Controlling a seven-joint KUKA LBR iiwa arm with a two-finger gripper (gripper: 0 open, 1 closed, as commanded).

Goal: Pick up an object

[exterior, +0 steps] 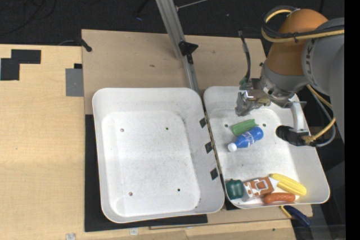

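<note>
status: the pick is not yet made. the claw (245, 103) hangs over the upper part of the right bin (315, 177), carried by the grey arm (323, 59) with its orange band, and nothing is seen between its fingers; whether those fingers are spread or pressed together cannot be told from this slanted overhead view, since the wrist body hides most of them. every object lies in the right bin. nearest the claw, just below it, is a green object (242, 126), lying tilted, and touching or just beside its lower edge is a blue bottle (247, 138) with a white cap, lying on its side with the cap toward the divider between the bins. judged by position, one of these two is the likely target, though which one cannot be told. along the lower edge of the same bin, well apart from the claw, rests a second group: a dark green item (234, 189), an orange and white packet (257, 185), a yellow corn cob (289, 184) and a red-orange sausage shape (278, 198), packed close together. the left bin (107, 121) carries no part in this step. remaining work, as a judgement: lower onto the chosen object, close on it, and lift it clear of the bin floor. the blue bottle is rounded and smooth, so it may roll if pinched off centre.
</note>
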